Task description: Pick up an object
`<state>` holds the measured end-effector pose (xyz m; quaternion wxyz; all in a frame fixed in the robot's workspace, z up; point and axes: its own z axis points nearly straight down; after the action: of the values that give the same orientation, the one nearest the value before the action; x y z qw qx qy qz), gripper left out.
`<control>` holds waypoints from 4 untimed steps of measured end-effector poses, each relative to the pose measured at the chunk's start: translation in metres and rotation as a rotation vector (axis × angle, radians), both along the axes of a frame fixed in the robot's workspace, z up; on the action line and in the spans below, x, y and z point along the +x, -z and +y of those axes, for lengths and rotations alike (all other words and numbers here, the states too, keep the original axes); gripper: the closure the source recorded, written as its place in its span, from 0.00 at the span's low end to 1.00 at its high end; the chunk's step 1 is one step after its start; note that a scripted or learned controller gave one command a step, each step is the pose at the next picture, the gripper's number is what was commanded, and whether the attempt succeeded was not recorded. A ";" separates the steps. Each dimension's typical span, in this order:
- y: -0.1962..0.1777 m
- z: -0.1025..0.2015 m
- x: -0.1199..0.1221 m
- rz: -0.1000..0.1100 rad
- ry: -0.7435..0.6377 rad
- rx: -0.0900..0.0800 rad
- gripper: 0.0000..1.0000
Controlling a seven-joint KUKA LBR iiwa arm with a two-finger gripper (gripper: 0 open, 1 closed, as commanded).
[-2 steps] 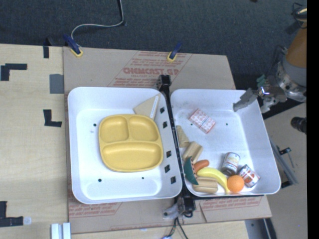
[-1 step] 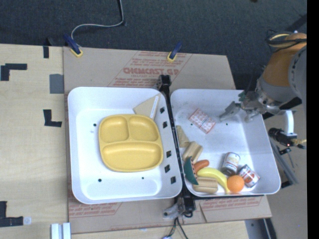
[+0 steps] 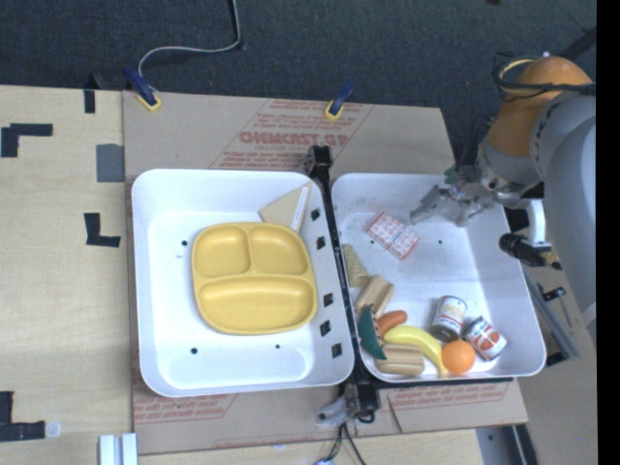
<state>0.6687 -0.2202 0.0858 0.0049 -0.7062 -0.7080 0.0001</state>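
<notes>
My gripper (image 3: 449,209) hangs over the back of the right bin (image 3: 504,269), fingers spread open with nothing between them. A pink checkered packet (image 3: 391,233) lies just left of and below it, apart from the fingers. At the bin's front lie two small cans (image 3: 449,316) (image 3: 485,338), an orange (image 3: 458,357), a banana (image 3: 414,338), a hot dog bun (image 3: 401,362), a red piece (image 3: 391,321), a green piece (image 3: 371,333) and tan wooden blocks (image 3: 373,294).
The left bin (image 3: 160,260) holds a yellow divided plate (image 3: 255,277) and a tan wedge (image 3: 288,206) at its back right corner. A black divider with clips (image 3: 331,260) runs between the bins. The arm's orange band (image 3: 528,114) rises at the right.
</notes>
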 end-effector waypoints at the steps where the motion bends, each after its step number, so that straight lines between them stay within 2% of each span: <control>1: -0.001 0.040 0.001 -0.011 0.000 -0.008 0.00; 2: -0.001 0.020 0.001 -0.011 0.000 -0.009 0.00; 3: -0.001 0.042 0.001 -0.011 0.001 -0.010 0.00; 4: -0.001 0.011 0.001 -0.011 0.001 -0.009 0.00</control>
<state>0.6696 -0.2093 0.0868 -0.0025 -0.7067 -0.7075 -0.0006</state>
